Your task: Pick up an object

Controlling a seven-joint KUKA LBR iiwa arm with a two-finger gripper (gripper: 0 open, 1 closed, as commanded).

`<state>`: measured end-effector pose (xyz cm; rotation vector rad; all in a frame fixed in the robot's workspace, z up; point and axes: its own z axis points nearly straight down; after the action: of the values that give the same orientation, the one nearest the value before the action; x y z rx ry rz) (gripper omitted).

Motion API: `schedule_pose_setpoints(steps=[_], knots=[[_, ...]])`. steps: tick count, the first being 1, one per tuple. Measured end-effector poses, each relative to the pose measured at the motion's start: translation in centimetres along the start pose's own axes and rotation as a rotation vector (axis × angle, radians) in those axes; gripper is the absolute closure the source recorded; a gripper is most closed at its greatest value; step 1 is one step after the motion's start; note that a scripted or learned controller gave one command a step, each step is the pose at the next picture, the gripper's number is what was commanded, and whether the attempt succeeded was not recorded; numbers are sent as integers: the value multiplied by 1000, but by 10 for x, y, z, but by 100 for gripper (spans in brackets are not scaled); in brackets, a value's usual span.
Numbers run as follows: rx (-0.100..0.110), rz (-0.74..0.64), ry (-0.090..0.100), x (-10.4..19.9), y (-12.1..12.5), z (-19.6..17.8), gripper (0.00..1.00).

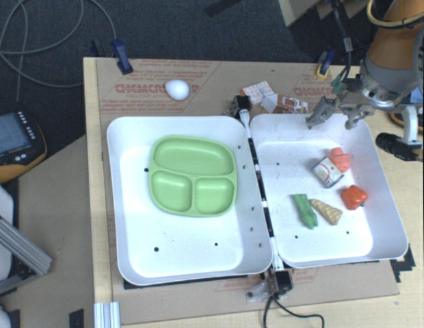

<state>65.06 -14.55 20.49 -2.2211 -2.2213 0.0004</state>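
— Well, what do we see around the gripper (337,113)?
— We see it above the right bin's (383,241) far rim, fingers spread, nothing between them. Nearest us lie a small can (327,172) touching an orange piece (341,160), then a red piece (354,197), a green piece (306,210) and a tan wedge (326,211).
— And open room?
— We find bare floor along that bin's left side. The left bin (130,244) holds a green divided plate (193,175); a white egg (176,89) rests on the cardboard beyond.
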Motion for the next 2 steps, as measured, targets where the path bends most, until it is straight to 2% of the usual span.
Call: schedule_pose_setpoints(steps=[1,2], knots=[[1,1,0,-3,-55,74,0],[-25,-2,-5,17,-97,99,0]])
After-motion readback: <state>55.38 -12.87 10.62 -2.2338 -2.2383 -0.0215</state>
